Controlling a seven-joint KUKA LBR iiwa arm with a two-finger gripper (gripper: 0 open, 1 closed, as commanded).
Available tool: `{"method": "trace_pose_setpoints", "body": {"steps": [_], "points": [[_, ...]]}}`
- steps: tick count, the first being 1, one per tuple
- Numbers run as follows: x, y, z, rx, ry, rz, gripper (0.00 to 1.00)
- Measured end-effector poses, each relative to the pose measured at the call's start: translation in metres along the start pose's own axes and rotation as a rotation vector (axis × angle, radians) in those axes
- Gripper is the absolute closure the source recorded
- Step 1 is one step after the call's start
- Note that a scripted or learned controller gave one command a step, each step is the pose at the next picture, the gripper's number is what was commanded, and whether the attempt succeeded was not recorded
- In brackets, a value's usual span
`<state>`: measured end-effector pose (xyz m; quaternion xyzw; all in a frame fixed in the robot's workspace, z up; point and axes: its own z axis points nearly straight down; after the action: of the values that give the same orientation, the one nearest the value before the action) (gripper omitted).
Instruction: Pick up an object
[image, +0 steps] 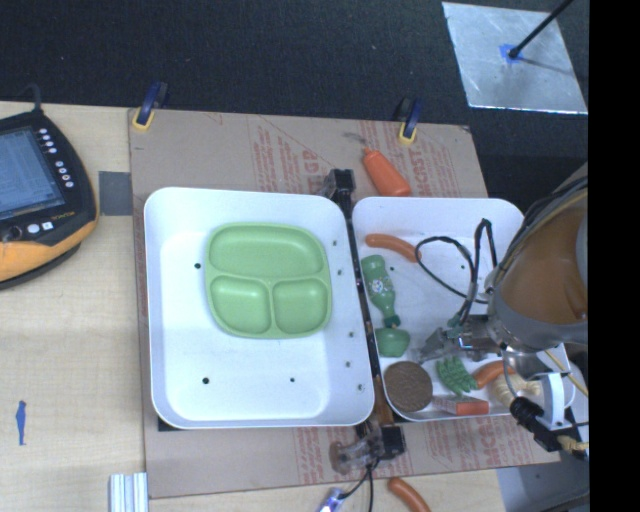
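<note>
My gripper (447, 344) hangs low over the right bin (440, 212), under the grey arm with the orange band (545, 270). Just left of it lie a green bottle (377, 284) and a green lump (393, 341). A brown round disc (408, 385) sits below it, with a green leafy piece (457, 376) close under the wrist. An orange sausage (392, 246) rests near the bin's far wall. A thin carrot stick (466, 407) and an orange piece (488, 373) lie at the near edge. Nothing is visibly held.
The left bin (180, 380) holds a green divided plate (268, 278). Black cable (445, 262) loops over the right bin. An orange carrot (385, 173) lies beyond the bins, another orange piece (410, 492) in front. A teach pendant (35, 195) sits far left.
</note>
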<state>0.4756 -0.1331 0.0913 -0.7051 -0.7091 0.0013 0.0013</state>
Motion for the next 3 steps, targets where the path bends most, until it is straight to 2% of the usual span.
{"method": "trace_pose_setpoints", "body": {"steps": [1, 2, 3], "points": [[0.036, 0.075, -0.001, 0.000, -0.001, -0.002, 0.00], [0.018, 0.030, 0.000, 0.001, -0.001, 0.000, 0.00], [0.017, 0.031, -0.010, 0.001, -0.001, -0.004, 1.00]]}}
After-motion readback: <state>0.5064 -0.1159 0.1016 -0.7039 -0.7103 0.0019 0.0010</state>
